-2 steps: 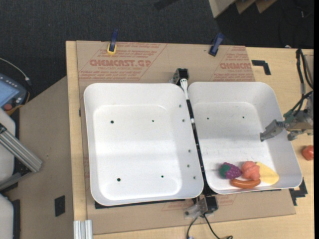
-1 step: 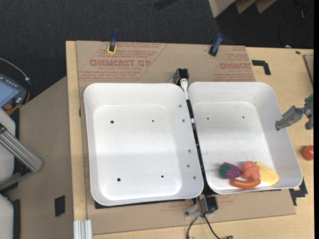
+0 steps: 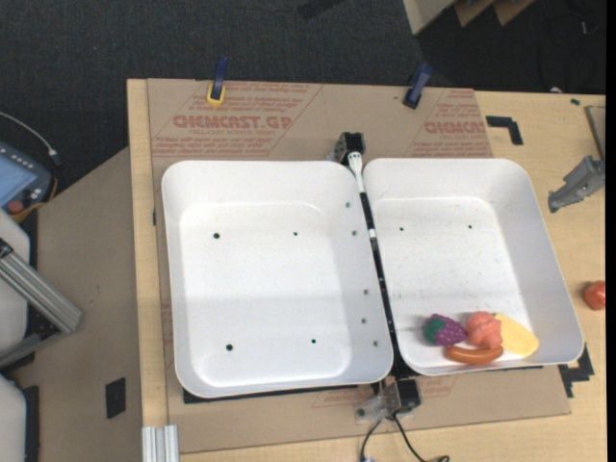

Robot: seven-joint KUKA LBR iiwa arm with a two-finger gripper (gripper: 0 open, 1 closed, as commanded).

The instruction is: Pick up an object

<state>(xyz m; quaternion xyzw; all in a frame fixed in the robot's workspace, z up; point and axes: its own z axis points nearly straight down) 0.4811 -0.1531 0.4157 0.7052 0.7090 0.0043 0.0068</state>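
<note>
1. Two white bins on the desk (image 3: 87,287): left bin (image 3: 269,277), right bin (image 3: 462,258).
2. Four toys cluster at the right bin's near edge: purple grapes (image 3: 444,329), orange sausage (image 3: 473,354) lying left-right, pink piece (image 3: 484,328), yellow piece (image 3: 518,338).
3. Open floor behind them.
4. Hand (image 3: 576,185) at far right; opening cannot be told.

I see open floor across the left bin (image 3: 269,277) and the upper part of the right bin (image 3: 462,219). Toys crowd the right bin's lower right corner: purple grapes (image 3: 444,330), orange-red piece (image 3: 484,328), yellow piece (image 3: 520,339), sausage (image 3: 473,354), all touching, tight against the front wall.
</note>
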